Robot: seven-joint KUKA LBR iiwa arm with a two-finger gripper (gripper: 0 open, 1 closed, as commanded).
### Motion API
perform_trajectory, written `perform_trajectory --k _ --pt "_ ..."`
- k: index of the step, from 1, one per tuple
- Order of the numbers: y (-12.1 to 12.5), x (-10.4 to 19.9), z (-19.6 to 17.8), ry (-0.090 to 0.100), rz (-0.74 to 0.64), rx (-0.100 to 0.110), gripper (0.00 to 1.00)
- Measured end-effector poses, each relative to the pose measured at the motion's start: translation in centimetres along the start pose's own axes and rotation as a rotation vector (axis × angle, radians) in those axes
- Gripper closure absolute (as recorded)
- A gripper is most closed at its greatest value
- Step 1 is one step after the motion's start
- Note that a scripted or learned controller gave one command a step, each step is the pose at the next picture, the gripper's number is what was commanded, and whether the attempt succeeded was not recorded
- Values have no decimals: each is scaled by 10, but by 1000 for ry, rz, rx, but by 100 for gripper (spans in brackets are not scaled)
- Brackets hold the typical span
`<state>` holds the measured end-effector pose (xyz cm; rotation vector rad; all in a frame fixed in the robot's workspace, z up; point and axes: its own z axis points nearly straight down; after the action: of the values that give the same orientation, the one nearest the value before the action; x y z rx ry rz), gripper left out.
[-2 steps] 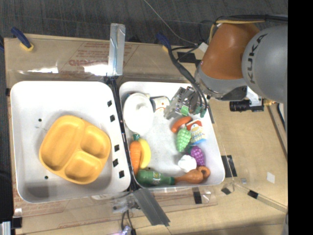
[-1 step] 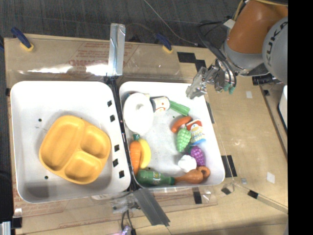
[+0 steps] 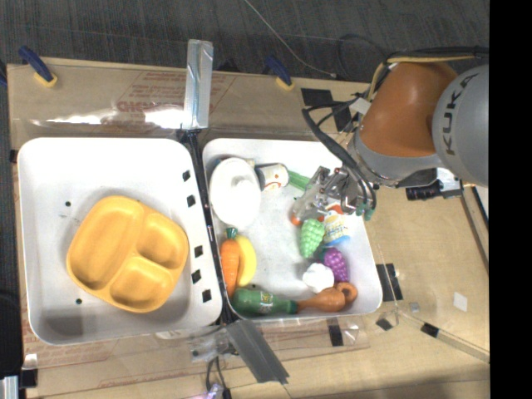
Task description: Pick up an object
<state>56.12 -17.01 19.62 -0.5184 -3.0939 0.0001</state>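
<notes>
Bench [image 3: 432, 264]: 2 white bins on it, left bin [image 3: 33, 223], right bin [image 3: 366, 264], side by side.

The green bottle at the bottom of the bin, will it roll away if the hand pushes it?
Probably a little. The green bottle lies on its side and looks round, so it could roll. But the bin wall and the carrot sit close, likely stopping it. Its smooth surface may slip.

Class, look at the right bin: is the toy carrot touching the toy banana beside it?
Touching. The camera view shows the toy carrot pressed along the toy banana with no gap between them.
</notes>
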Motion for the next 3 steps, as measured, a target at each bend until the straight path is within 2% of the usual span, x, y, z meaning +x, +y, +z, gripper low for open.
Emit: perform_trajectory --k 1,2,3 --pt "-62 63 39 1 241 0 100" --pt "-40 53 37 -2 466 -1 100" --pt "-11 61 36 3 650 1 100"
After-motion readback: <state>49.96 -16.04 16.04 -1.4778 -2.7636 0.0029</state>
